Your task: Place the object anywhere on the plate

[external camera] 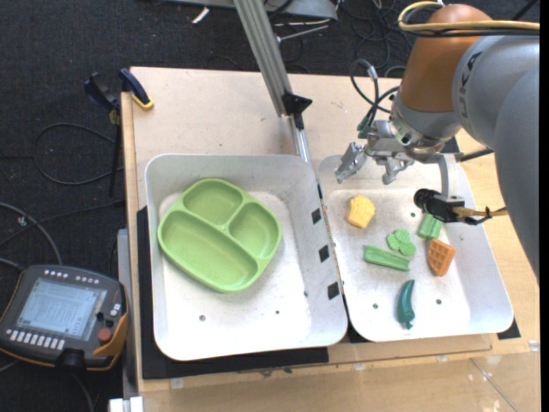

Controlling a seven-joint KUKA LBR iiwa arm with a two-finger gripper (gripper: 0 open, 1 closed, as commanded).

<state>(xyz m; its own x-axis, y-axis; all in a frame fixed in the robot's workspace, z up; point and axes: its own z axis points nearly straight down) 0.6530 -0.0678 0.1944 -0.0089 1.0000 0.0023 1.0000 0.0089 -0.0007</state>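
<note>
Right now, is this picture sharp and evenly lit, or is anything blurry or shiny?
In the camera view, light is soft and even; the green plate and toy foods such as the yellow piece look crisp with faint shadows. The white bins look bright and a little washed out; the gripper looks slightly soft.

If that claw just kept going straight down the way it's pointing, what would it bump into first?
Most likely the bare white floor at the far end of the right bin. The gripper hangs there pointing down, and the nearest item, the yellow toy, lies slightly nearer the camera. Depth is hard to judge from one view.
</note>
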